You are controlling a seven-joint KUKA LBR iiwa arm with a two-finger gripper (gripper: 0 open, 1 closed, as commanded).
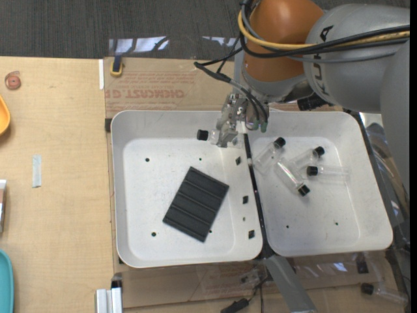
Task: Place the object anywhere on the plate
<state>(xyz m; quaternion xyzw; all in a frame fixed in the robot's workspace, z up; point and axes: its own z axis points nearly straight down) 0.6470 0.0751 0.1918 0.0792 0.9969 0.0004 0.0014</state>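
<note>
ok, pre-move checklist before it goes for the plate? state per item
1. Black ribbed rectangular plate lying flat in the left white bin: ok.
2. Plate top free of other things: ok.
3. Pincer above the plate: not ok, it sits near the left bin's far rim.
4. Clear plastic vial with black cap held in the pincer: cannot tell, it lies right beside it.
5. Other clear black-capped vials out of the way in the right white bin: ok.
</note>
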